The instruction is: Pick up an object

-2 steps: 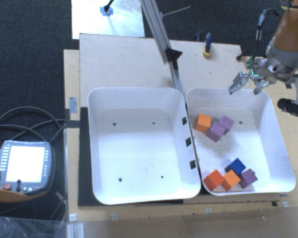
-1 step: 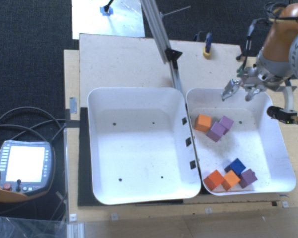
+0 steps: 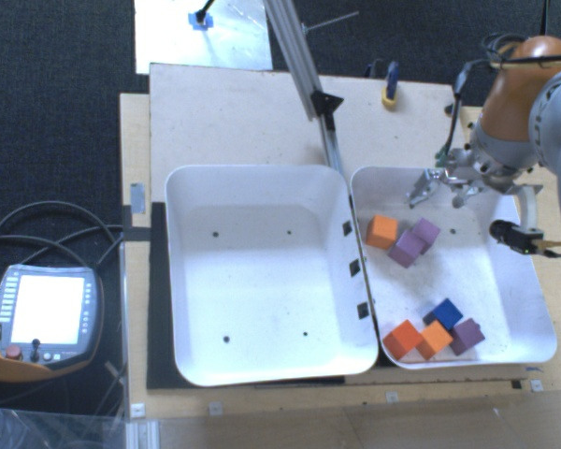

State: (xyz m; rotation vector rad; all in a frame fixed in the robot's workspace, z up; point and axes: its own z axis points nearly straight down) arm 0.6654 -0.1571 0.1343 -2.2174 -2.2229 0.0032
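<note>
My gripper (image 3: pixel 439 193) hangs over the back of the right bin (image 3: pixel 519 293), its fingers spread open with nothing between them. Just in front of it and a little to the left lie an orange cube (image 3: pixel 382 231) and two purple blocks (image 3: pixel 414 242) touching each other. At the bin's front edge sits a cluster: two orange cubes (image 3: pixel 404 338), a blue cube (image 3: pixel 443 312) and a purple cube (image 3: pixel 467 335).
The left bin (image 3: pixel 262 279) stands beside the right one, their walls meeting in the middle. A slanted metal pole (image 3: pixel 299 54) rises behind the bins. A yellow clamp (image 3: pixel 390 96) sits at the bench's back, and a teach pendant (image 3: pixel 39 321) lies at far left.
</note>
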